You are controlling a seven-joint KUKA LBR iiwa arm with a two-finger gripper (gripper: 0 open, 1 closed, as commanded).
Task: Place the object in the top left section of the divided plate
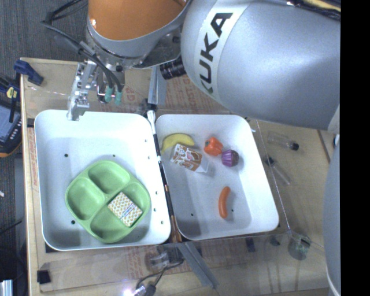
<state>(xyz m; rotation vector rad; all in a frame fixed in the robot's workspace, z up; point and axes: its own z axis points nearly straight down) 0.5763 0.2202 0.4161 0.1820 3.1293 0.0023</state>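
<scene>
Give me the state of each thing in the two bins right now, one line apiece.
Green divided plate: flat in the left bin.
Patterned packet: lying in the plate's right-hand section.
Banana: at the right bin's back left.
Snack carton: flat, touching the banana.
Orange vegetable: loose beside the carton.
Purple vegetable: loose, next to the orange one.
Sausage: lying apart, nearer the front.
Tool: above the left bin's back rim.

The grey arm (260, 58) crosses the upper right, its orange band (130, 17) at top centre (lettering faces up); the pincer (95, 92) hangs below it.
</scene>
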